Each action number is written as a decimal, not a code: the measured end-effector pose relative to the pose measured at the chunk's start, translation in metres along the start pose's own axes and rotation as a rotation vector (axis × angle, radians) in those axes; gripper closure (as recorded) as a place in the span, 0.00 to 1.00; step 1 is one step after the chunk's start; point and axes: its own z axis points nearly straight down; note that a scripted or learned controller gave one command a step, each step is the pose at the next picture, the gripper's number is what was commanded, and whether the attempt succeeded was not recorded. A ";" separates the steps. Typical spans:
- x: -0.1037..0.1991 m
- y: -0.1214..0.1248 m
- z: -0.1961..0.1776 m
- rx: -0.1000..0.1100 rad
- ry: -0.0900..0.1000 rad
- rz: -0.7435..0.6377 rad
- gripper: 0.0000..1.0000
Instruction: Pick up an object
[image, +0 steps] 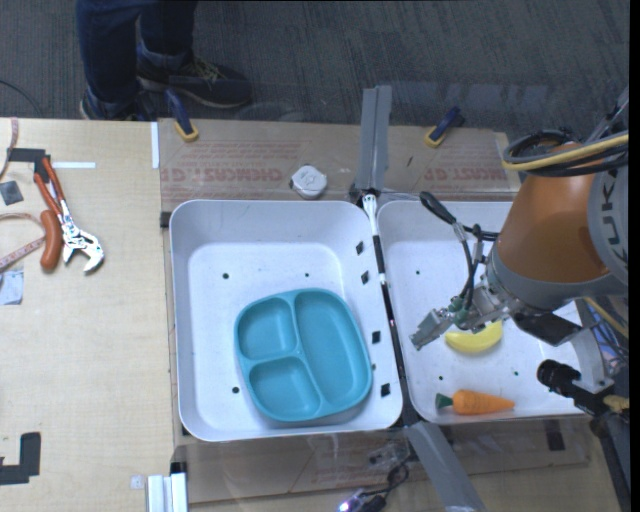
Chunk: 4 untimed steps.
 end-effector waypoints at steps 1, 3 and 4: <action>-0.073 -0.023 0.103 -0.014 -0.008 -0.018 0.00; -0.119 -0.038 0.090 -0.002 -0.001 -0.128 0.00; -0.076 -0.027 0.106 -0.003 -0.001 -0.583 0.00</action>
